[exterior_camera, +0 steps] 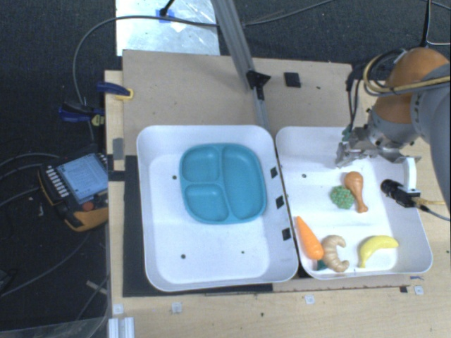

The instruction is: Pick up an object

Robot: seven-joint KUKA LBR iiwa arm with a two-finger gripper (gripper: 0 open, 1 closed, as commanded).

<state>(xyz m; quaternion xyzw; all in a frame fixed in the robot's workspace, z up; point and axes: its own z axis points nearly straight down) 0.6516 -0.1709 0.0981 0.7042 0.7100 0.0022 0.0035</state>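
Observation:
The right bin (310,153) holds toy food: a brown chicken drumstick (356,186), a green broccoli (342,198), an orange carrot (308,236), a tan shrimp-like piece (336,251) and a yellow banana (377,247). My gripper (349,153) hangs over the bin's far right part, just above and behind the drumstick, with nothing seen between its fingers. Its fingertips are small and partly hidden by the wrist.
The left bin (162,245) carries a blue three-compartment plate (222,182). A grey pole (236,34) slants over the bench behind the bins. Clamps, cables and a small device (77,182) lie off the bench at the left.

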